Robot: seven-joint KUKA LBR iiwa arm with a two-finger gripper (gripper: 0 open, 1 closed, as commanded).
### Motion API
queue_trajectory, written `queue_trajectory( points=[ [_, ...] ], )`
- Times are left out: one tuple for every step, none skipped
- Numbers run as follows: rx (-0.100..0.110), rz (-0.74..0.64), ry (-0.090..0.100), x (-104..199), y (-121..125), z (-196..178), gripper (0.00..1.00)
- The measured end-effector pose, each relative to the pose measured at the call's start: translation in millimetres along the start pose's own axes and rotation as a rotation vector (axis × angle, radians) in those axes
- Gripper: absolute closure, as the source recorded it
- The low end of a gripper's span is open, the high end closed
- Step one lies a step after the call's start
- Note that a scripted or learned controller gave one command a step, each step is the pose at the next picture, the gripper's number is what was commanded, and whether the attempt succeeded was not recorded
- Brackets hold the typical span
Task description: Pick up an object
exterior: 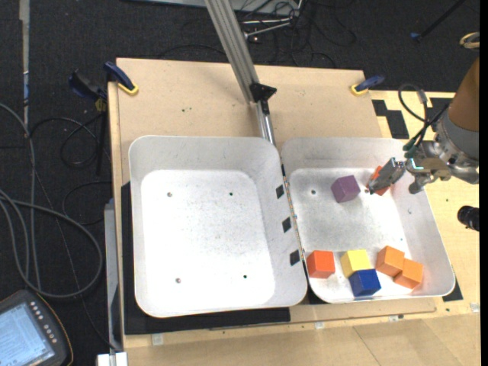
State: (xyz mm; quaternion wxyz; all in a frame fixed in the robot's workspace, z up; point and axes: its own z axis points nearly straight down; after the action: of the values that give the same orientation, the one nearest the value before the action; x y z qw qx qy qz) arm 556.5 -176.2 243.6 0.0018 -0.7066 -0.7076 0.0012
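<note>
The arm enters from the right edge of the frame, and its end effector [379,180] sits over the upper right part of the right bin [427,227], just to the right of the purple cube [345,188]. Whether the end effector is released or clenched cannot be told from this view; nothing is seen gripped in it. The purple cube rests on the bin floor in the upper middle of that bin, near the end effector's orange-tipped end but apart from it.

Along the lower edge of the right bin lies a row of blocks: an orange cube [321,263] at the left, a yellow cube [354,261] beside it, a blue cube [365,282] touching the yellow one below, and two orange blocks [399,266] close together at the right. The left bin [145,204] lies beside it on the tan tabletop [191,97].
</note>
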Motion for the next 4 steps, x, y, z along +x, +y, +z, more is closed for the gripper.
queue_trajectory(
  points=[
    [-0.004,0.000,-0.001,-0.1,0.8,-2.4,0.00],
    [0.000,0.001,0.000,-0.2,3.9,41.0,0.00],
    [0.000,0.002,0.000,-1.1,6.1,84.6,0.00],
    [0.002,0.002,0.001,0.6,2.3,148.6,0.00]
  ],
)
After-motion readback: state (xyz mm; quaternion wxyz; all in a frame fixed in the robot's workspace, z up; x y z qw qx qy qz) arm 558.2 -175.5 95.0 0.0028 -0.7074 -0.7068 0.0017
